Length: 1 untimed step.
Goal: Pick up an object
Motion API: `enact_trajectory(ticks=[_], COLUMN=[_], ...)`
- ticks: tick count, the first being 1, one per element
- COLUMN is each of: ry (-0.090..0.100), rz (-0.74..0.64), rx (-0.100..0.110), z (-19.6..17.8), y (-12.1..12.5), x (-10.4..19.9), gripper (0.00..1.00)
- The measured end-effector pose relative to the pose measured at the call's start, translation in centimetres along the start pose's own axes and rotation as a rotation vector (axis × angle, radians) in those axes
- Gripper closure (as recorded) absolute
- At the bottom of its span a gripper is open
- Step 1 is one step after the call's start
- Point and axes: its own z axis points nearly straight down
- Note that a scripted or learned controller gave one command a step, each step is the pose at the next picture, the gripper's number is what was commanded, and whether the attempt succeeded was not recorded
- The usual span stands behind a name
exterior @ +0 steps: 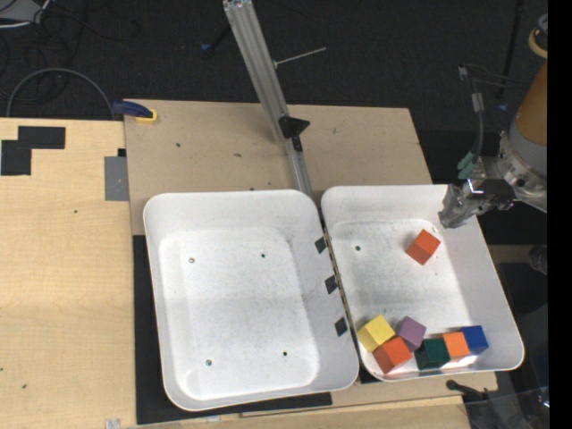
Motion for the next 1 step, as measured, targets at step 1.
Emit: enact_trajectory(ticks=[1], ry=[0.001], rz=[0.0], rx=[0.004], z=[-3.43], y=[0.79], x=[1.22], gripper=[1.0])
